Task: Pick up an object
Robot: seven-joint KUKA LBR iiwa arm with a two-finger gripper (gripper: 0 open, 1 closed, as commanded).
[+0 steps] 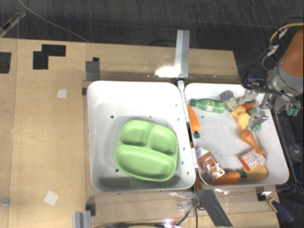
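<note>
Hand hangs over the right bin, can't tell its grip, yellow toy just left of it.

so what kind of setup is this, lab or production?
Most likely a robotics lab bench for pick-and-place tests. Two white bins sit side by side on a wooden bench. One holds a green divided tray, the other toy food such as a carrot and a green bottle. The gripper hangs over the toys.
</note>
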